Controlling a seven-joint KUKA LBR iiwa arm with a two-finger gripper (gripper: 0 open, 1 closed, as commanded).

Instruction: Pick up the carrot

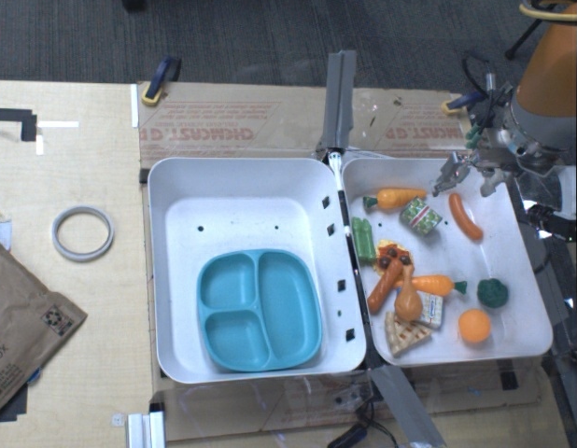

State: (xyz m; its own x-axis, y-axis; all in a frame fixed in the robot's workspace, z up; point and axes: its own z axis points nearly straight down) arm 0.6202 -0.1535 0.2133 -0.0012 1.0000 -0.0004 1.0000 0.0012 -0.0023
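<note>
From the camera view above the bench, we are looking at the gripper (pixel 469 179) hovering over the upper right part of the right bin (pixel 536 315). Its two fingers (pixel 446 177) are standing apart, spread open, and nothing is sitting between them. The left fingertip is hanging just beside the right end of the yellow-orange pepper-like piece (pixel 401 197), and whether it is touching we cannot tell. The right finger is pointing down near the upper end of the red sausage (pixel 465 217).

Taking the gripper as our landmark, we are finding the carrot (pixel 434 285) well below it, lying roughly level in the middle of the right bin with its green tip pointing right. It is lying free, apart from the fingers. Just left of the carrot a second sausage (pixel 386 286) is lying at a slant, and a pear-shaped piece (pixel 407 300) is touching the carrot's lower left. A green and white can (pixel 420 217) is lying below and left of the gripper. An orange ball (pixel 473 326) and a dark green piece (pixel 492 292) are resting far below it. The left bin (pixel 176 194), holding a blue divided tray (pixel 259 308), is sitting well left of the gripper.
</note>
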